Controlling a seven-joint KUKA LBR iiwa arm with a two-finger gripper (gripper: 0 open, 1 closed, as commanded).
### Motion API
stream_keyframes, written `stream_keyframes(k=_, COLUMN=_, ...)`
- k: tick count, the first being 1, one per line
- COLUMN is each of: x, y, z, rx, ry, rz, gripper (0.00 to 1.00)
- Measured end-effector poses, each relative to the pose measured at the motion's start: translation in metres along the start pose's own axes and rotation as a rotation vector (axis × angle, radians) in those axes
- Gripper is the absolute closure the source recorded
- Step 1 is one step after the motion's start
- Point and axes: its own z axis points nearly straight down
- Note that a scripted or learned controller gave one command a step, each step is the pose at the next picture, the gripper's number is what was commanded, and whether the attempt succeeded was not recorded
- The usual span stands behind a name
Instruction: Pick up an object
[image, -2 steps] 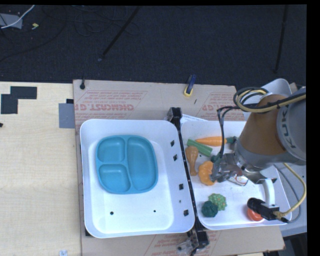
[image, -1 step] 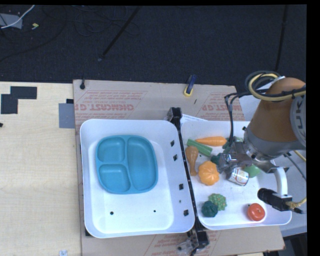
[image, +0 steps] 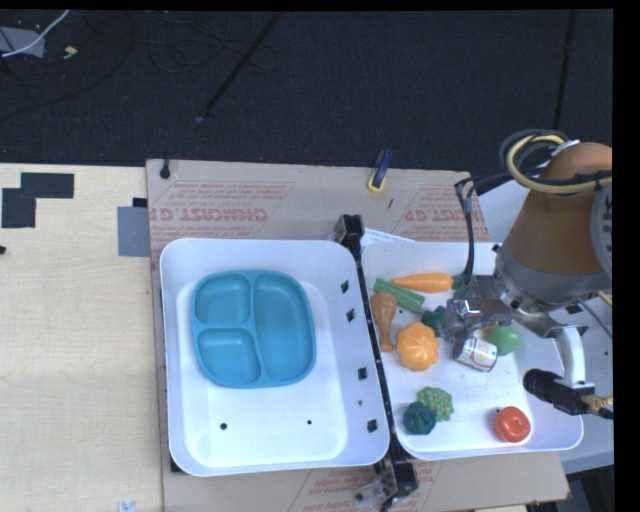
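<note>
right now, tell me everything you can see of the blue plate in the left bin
The blue plate is a rounded-rectangle tray that looks like smooth plastic, light blue all over. Raised ridges split it into three compartments: two smaller ones on the left, one long one on the right. It lies flat, open side up, slightly turned, on the floor of the left white bin, toward its upper half. Nothing sits in it or touches it.

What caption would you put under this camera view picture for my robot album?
Robot gripper reaches into the right bin of toy vegetables, beside a blue plate in the left bin.
</note>
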Motion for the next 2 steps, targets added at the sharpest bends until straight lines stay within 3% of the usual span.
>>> stream_keyframes(k=2, x=0.100, y=0.044, z=-0.003, rx=0.002, ry=0.001, rz=-0.005, gripper=1.00)
